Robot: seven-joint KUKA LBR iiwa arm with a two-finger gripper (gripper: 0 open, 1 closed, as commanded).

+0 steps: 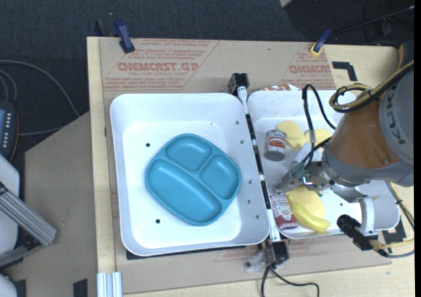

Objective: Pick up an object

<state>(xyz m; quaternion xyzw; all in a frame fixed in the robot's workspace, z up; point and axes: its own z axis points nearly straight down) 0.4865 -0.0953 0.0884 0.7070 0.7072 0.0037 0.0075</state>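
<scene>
In the right bin lie a small can with a red label, a pale yellow piece behind it, a yellow banana near the front wall, and a red-and-white packet along the left wall. My gripper reaches down into this bin from the right. It hangs low just above the banana's upper end, right of the packet and in front of the can. The grey and orange wrist hides the right half of the bin. Nothing can be seen held.
The left bin holds a blue divided plate at its middle. A black clip sits where the bins meet at the back. Cables loop over the arm. The bench's cardboard surface borders the bins.
</scene>
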